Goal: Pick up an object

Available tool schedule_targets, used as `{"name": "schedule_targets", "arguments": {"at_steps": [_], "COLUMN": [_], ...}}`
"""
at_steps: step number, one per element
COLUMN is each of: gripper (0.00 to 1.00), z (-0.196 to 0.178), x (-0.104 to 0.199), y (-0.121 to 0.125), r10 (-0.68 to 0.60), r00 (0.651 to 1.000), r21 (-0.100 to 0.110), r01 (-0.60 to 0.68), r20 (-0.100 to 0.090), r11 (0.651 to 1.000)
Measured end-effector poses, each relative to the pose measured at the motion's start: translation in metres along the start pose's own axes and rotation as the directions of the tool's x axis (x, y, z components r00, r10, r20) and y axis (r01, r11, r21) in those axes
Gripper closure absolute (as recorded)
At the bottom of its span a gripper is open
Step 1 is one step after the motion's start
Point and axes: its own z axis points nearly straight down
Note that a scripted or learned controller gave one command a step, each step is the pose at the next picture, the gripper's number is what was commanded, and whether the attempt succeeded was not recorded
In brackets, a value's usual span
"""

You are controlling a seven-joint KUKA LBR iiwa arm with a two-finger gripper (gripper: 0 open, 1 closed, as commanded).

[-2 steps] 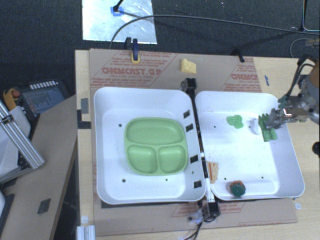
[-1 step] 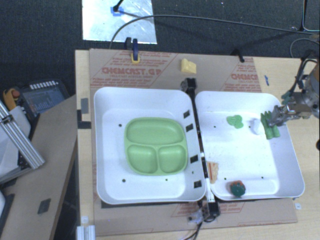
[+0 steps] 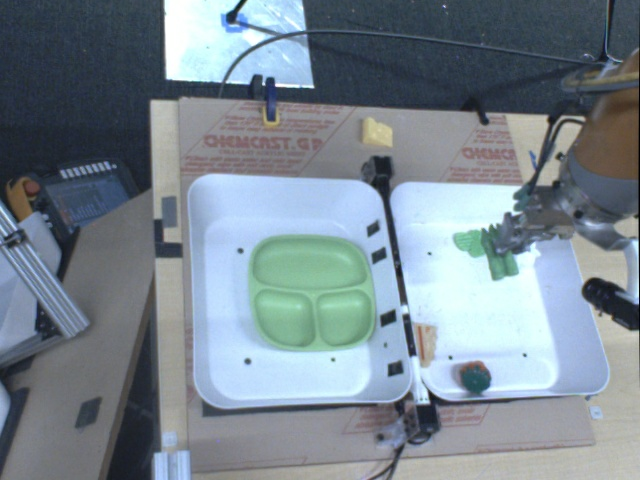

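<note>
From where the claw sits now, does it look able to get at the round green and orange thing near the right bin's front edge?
Probably yes. The round object lies alone on the right bin floor, nothing over it; the claw is above the green piece farther back.

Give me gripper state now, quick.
Gripper: down in the right bin, over the green object; open or shut cannot be told, no grasp confirmed.

Two bins sit side by side on the bench. A divided tray (image 3: 308, 291) lies mid-floor in the left bin (image 3: 215, 218). In the right bin (image 3: 570, 358) — a toy (image 3: 487, 247) toward its far-right part, a small ball (image 3: 474, 375) at the near edge, a wrapper (image 3: 426, 343) by the near-left corner.
</note>
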Motion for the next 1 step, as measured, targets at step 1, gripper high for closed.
{"name": "schedule_targets", "arguments": {"at_steps": [1], "gripper": [1.00], "z": [0.0064], "x": [0.0421], "y": [0.0019], "r10": [0.000], "r00": [1.000], "r21": [0.000], "r01": [0.000], "r20": [0.000], "r11": [1.000]}}
